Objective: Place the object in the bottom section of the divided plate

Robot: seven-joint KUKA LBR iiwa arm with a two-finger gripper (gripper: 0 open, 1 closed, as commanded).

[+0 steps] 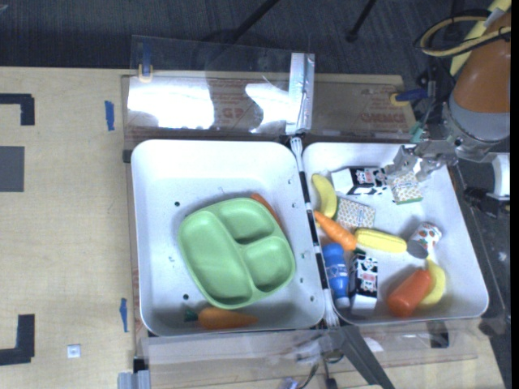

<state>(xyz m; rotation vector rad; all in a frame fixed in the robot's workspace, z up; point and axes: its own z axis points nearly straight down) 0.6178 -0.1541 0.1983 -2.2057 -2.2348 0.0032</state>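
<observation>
Two white bins sit side by side on the bench. Left bin [154, 217]: a green divided plate [235, 251] lies near its middle, tilted, w/ one long section along its left side and two smaller ones on the right. Smooth matte plastic, rounded corners. An orange carrot [223, 318] lies along the bin's front edge, just below the plate, green stub at its left end. Another orange piece [266, 204] pokes out from under the plate's back-right rim.

Right bin [466, 241]: crowded. Yellow banana [323, 194] near the back-left corner, a second carrot [336, 229] just beside it along the left wall. Blue bottle [335, 272] below that, against the left wall, white cap toward the front. A patterned card [355, 214] and a black-and-white carton [365, 178] lie toward the back; a second cow-print carton [366, 277] sits by the bottle. Yellow oblong piece [381, 241] mid-bin. Red-orange pepper-like piece [408, 292] and another banana [436, 282] near the front-right corner, touching. Small white-and-red item [427, 235] above them.

Gripper [405, 181] is over the right bin's back-right area, w/ a small patterned packet [406, 190] at its tip; can't tell if the packet is actually pinched or how the tool is set. Glossy toy plastic mostly; cartons look like printed card.
</observation>
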